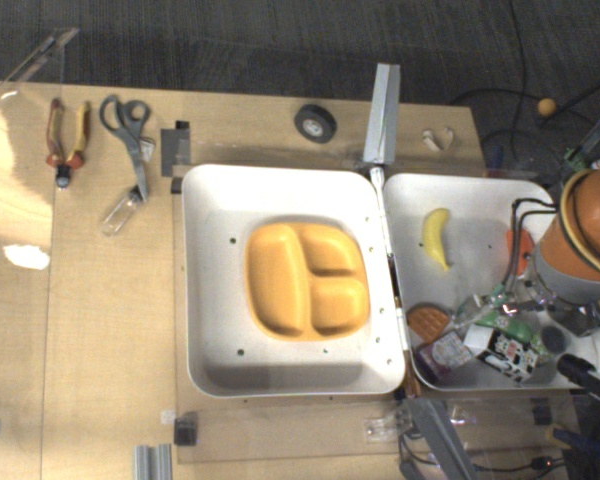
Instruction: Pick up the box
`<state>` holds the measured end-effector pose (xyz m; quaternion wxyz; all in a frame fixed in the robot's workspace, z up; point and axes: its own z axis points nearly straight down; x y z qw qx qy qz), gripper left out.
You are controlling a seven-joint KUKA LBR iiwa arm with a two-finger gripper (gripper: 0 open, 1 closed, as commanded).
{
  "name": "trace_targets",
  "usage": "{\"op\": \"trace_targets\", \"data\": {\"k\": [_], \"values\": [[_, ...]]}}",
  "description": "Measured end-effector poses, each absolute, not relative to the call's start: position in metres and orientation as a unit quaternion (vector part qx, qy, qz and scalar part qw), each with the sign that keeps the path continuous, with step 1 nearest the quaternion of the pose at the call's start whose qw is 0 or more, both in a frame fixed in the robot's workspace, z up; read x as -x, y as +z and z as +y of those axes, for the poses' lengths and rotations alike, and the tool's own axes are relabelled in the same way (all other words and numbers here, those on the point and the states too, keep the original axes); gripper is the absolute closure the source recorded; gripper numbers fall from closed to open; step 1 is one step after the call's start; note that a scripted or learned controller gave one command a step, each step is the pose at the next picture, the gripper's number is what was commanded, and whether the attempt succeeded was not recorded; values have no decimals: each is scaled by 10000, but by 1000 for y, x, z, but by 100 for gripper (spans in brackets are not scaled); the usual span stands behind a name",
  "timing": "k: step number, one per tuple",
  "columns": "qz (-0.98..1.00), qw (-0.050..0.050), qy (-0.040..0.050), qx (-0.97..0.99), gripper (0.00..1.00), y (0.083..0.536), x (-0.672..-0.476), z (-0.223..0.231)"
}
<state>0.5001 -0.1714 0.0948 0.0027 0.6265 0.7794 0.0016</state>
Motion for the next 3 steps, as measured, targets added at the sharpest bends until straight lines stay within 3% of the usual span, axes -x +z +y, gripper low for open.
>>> {"op": "trace_targets", "data": {"k": [1,2,3], "values": [[8403,96,45,-5420,0,90,-494,-95],[7497,96,68,-6617,0,91,-494,-91],[7500,149,87,-6612,100,103,-498,-92]]}}
